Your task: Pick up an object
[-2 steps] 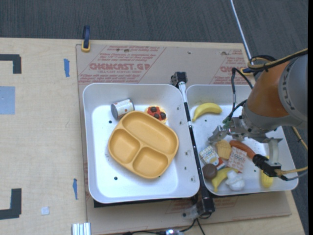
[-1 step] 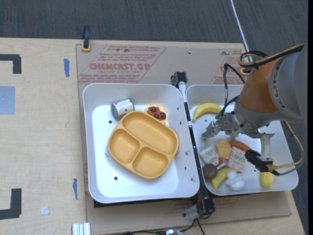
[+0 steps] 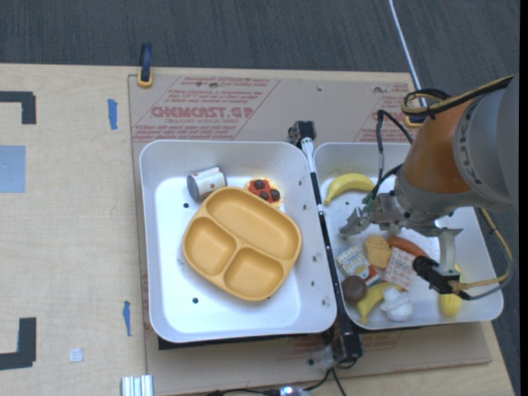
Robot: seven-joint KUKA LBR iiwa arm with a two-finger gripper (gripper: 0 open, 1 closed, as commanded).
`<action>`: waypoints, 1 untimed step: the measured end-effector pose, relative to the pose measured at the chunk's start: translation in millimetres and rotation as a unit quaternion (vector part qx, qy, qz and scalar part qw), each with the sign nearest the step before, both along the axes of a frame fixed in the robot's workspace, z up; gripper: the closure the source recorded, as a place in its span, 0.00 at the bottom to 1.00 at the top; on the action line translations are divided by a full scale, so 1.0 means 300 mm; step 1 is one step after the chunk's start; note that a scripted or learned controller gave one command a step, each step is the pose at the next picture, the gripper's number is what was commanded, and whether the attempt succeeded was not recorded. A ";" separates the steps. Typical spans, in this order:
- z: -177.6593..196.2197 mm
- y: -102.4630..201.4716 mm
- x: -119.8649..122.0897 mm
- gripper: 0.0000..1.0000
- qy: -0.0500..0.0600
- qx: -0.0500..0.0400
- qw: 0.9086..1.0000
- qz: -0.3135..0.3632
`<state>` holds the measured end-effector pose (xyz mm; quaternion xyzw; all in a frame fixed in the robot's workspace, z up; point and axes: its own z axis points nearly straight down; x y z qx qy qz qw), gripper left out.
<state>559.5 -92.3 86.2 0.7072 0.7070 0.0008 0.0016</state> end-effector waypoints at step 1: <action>0.000 0.001 -0.018 0.00 0.000 0.000 1.000 0.000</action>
